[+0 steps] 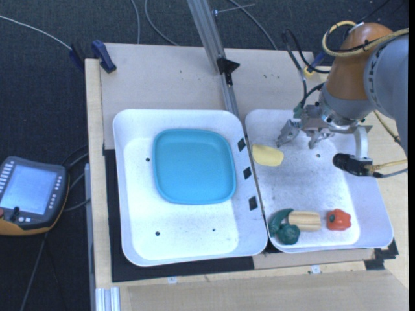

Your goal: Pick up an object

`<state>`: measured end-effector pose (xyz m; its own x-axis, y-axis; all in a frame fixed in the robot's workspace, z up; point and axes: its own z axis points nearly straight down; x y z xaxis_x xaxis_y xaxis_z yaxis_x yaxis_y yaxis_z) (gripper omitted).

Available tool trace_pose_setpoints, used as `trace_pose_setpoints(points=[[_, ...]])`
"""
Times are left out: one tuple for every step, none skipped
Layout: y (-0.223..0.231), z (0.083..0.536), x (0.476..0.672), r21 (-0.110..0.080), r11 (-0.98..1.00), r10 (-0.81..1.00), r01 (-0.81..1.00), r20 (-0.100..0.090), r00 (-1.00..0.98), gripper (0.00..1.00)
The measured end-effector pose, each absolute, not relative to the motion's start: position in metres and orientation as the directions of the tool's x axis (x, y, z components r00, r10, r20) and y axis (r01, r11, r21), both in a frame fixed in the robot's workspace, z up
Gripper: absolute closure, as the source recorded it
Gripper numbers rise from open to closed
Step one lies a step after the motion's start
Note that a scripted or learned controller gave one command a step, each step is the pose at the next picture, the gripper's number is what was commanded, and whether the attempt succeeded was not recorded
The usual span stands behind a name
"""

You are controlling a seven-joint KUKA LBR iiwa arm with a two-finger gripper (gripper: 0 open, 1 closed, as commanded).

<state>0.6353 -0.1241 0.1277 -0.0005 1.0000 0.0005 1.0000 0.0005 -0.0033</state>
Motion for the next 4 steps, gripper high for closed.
trace_pose_setpoints(points=[[-0.124, 0.141, 0.637, 0.002, 0.001, 1.0, 1.0, 0.0, -0.001, 1.0], [-0.122, 0.204, 0.634, 0.006, 0.0, 1.0, 1.0, -0.001, 0.0, 1.0], [-0.13, 0.251, 0.632, 0.005, 0.0, 1.0, 1.0, -0.001, 0.0, 1.0], [-0.13, 0.281, 0.632, 0.003, 0.0, 1.0, 1.0, 0.0, 0.0, 1.0]])
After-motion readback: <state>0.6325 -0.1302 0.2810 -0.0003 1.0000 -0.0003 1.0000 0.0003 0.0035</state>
